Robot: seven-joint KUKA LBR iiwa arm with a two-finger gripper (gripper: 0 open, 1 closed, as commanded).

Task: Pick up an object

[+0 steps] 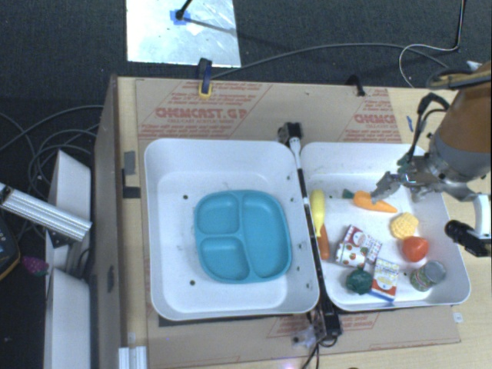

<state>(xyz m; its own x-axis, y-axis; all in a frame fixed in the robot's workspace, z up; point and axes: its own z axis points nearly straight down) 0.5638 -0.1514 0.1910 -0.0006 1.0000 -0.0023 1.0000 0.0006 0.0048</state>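
The right bin [338, 164] holds several small objects. An orange carrot [373, 202] lies near its middle, with a yellow waffle-textured ball [404, 225] and a red tomato [415, 247] to its right. A yellow banana-like piece [317, 206] lies along the bin's left wall. A red and white carton [359, 247], a dark green lump [358, 280], a second carton [386, 277] and a small can [427, 275] sit toward the front. My gripper [400, 188] hangs open just above and right of the carrot, with nothing between its fingers.
The left bin [169, 175] holds a blue divided plate [243, 234]. A clamp [291, 134] sits where the two bins meet at the back. The grey arm with its orange band [467, 118] comes in over the right bin's far right corner.
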